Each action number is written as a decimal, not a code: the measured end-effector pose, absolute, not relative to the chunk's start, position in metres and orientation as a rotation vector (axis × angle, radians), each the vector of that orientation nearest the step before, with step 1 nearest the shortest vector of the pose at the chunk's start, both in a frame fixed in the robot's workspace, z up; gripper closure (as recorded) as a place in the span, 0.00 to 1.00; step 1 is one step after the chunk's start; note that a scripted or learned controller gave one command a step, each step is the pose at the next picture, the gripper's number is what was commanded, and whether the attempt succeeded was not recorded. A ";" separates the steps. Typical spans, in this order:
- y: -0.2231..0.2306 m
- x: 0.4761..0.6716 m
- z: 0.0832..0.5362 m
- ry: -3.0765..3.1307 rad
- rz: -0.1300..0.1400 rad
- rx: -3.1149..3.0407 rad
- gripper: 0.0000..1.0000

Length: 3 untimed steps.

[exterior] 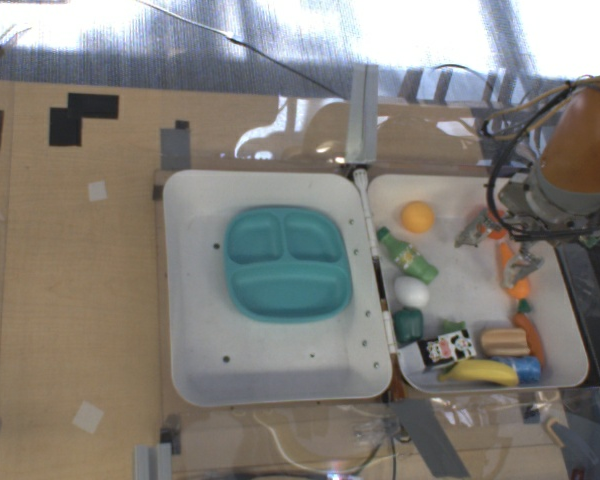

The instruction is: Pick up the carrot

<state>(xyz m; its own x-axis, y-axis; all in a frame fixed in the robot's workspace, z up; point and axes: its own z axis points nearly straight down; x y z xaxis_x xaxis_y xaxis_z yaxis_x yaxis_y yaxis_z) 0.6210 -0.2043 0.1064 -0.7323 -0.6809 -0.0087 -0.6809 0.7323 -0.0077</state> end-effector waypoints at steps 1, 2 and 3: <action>-0.201 0.625 0.096 2.770 -0.010 -1.439 0.00; -0.195 0.628 0.096 2.583 -0.003 -1.753 0.00; -0.193 0.630 0.097 2.261 -0.004 -2.148 0.00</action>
